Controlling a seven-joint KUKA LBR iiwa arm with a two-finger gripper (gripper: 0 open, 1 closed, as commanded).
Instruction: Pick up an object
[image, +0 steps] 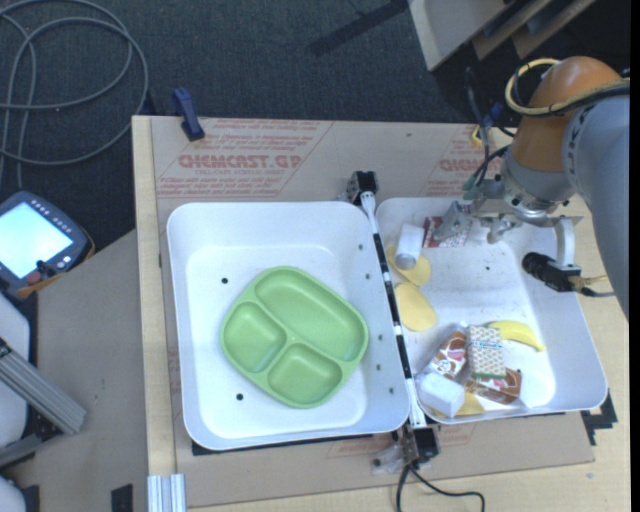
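Note:
My gripper hangs over the far end of the right bin, below the orange band of the arm. Just left of it a small red and white item lies by the bin's far wall. A white cup rests on its side by the left wall, with two yellow pieces below it. Toward the near end are a banana, a patterned snack packet, a brown wrapper and a white lump. Nothing shows in the gripper.
The left bin holds a green divided plate. A divider rail separates the two bins. A blue clip lies on the cardboard at the far left.

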